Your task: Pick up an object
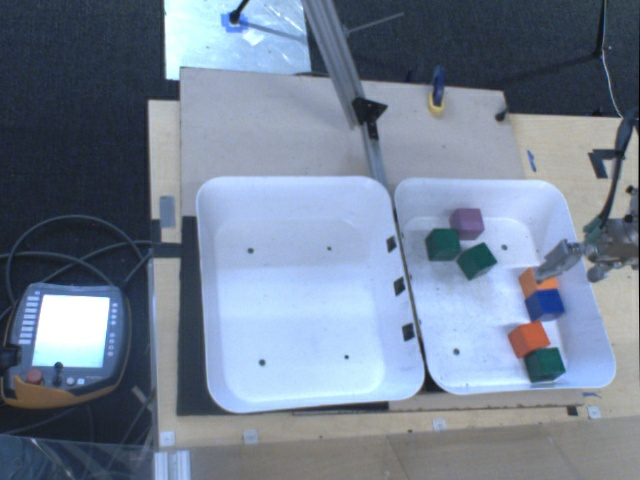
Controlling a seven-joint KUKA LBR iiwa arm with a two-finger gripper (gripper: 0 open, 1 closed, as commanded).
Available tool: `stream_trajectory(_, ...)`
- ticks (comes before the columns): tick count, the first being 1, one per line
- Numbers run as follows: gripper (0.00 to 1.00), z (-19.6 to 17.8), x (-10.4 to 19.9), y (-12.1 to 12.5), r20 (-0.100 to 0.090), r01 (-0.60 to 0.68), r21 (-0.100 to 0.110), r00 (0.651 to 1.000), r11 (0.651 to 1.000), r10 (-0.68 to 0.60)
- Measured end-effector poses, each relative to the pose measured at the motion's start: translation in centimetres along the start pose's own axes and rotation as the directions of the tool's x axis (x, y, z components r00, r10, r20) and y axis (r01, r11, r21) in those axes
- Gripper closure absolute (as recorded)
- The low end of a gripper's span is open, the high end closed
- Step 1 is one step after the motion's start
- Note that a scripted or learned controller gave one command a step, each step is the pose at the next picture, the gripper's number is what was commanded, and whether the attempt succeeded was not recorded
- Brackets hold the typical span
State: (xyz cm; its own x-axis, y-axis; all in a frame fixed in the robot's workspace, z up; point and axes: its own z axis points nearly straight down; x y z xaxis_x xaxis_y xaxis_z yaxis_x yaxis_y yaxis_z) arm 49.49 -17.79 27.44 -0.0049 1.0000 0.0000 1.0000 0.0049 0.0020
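The right bin [500, 368] holds several small blocks. A purple block [466, 221] and two green blocks [442, 243] [476, 260] lie in its far half. Along its right side sit an orange block [528, 285], a blue block [545, 304], a second orange block [529, 338] and a dark green block [545, 364]. My gripper [556, 260] reaches in over the bin's right rim, just above the upper orange block and partly covering it. Whether it touches that block cannot be told.
The left bin [300, 298] stands beside the right one, with a shared rim in between. A slanted metal pole [340, 58] crosses the board behind the bins. A teach pendant [65, 343] with its cables lies at the far left.
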Motion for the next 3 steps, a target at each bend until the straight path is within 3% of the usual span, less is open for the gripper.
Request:
stream_trajectory(1,0.0,0.0,0.0,0.0,0.0,-0.001,-0.001,1.0,1.0,0.001)
stream_trajectory(3,0.0,9.9,0.4,-0.7,-0.001,-0.003,0.004,1.0,1.0,0.003)
